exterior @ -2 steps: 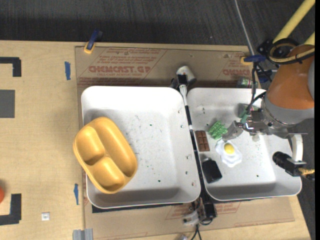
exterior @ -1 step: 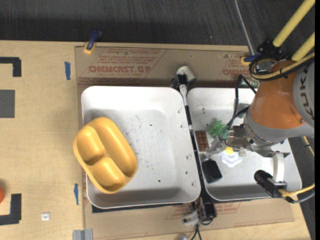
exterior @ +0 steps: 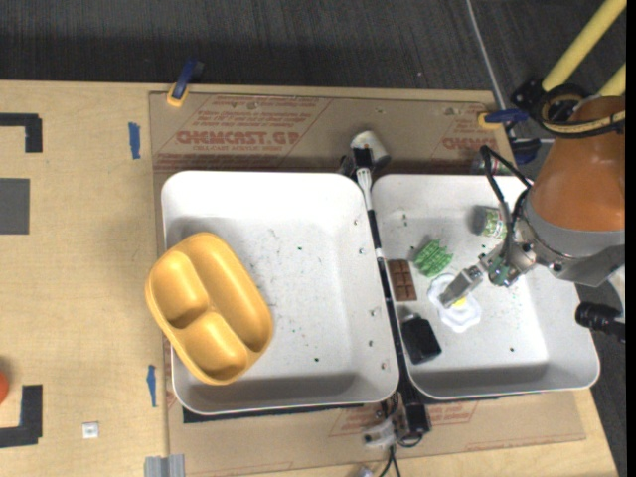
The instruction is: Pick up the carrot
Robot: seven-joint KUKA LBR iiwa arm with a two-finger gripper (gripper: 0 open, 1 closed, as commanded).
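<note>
My gripper (exterior: 463,286) hangs low in the right bin (exterior: 561,366), near its middle, at the end of the grey arm with the orange band (exterior: 588,172). Its tip is just above a small clear-white object with a yellow patch (exterior: 460,314). A green ridged item (exterior: 432,257) lies just to the gripper's upper left. I cannot make out anything held in the gripper.
A brown bar (exterior: 401,279) and a black object (exterior: 421,339) lie by the right bin's left wall. A small can (exterior: 489,221) sits toward the back. A yellow divided dish (exterior: 209,306) rests on the left bin's (exterior: 298,182) left rim. A red-orange thing (exterior: 3,388) shows at the bench's left edge.
</note>
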